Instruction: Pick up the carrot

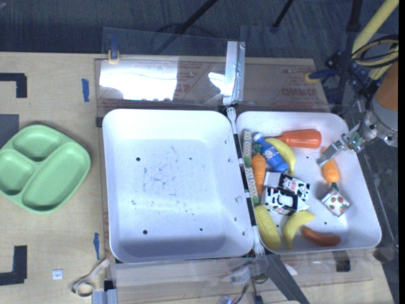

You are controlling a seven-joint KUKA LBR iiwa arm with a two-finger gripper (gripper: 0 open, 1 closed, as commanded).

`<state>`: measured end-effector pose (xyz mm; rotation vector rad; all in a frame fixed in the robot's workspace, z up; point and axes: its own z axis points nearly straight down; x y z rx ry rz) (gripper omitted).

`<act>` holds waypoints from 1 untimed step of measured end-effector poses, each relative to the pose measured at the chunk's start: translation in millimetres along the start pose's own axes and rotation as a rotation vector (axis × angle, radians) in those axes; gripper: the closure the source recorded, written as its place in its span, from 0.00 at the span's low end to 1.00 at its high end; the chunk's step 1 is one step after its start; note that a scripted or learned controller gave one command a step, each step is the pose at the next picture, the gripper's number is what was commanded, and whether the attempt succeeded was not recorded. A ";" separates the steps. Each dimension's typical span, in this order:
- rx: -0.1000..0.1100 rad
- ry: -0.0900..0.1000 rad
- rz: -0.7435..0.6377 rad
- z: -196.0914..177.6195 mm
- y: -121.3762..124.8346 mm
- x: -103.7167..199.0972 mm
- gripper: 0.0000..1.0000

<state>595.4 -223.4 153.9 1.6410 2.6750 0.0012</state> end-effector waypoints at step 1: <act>0.000 0.000 -0.079 -120.1 1.1 -1.4 0.00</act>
